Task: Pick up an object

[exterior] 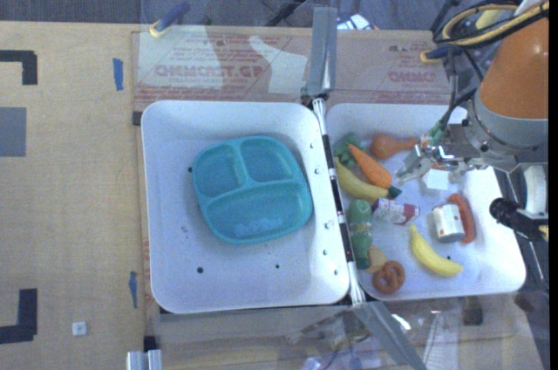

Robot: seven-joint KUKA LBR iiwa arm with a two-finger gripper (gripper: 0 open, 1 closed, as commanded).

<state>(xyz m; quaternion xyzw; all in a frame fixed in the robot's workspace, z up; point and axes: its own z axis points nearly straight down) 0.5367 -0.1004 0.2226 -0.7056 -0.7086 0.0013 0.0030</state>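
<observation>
The right bin (506, 272) holds several toy foods: a carrot (370, 167), a yellow banana (356, 183) beside it, an orange drumstick (392, 146), a second banana (433, 253), a white can (447, 222) against an orange sausage (466, 216), a pretzel (388, 277), a green vegetable (359, 222) and a small pink-and-white tube (397, 209). My gripper (429, 169) hangs over the bin's upper middle, just right of the carrot and above the tube. It is open, with nothing between its fingers.
The left bin (174, 272) holds a blue divided plate (251, 189). A metal divider (336, 211) runs between the bins. The arm's orange band (521, 71) and grey wrist overhang the right bin's far right corner. Cables and tripod legs lie beyond the bench.
</observation>
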